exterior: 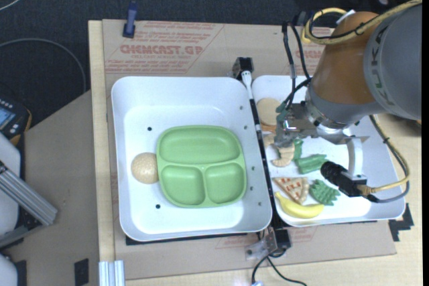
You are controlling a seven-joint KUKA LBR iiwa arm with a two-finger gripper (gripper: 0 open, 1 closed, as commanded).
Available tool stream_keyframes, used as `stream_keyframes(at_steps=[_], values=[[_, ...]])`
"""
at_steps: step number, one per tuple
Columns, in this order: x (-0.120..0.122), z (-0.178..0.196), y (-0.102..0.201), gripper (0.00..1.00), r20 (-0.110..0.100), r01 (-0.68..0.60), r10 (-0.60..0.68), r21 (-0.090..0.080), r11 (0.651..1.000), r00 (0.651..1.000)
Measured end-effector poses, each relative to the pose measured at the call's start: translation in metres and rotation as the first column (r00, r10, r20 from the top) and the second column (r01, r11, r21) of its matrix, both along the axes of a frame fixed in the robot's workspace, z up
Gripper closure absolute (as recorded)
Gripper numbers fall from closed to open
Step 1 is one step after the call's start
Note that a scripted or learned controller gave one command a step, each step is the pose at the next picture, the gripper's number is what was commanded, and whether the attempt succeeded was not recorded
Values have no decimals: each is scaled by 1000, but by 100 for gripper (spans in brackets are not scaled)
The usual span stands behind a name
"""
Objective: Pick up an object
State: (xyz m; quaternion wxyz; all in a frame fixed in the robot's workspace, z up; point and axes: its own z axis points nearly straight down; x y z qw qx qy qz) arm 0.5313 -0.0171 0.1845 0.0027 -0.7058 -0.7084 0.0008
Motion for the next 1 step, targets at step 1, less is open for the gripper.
stream_keyframes(at_steps=[1], values=[[-51,159,-22,100,24,5,-5,-3,1000,1000]])
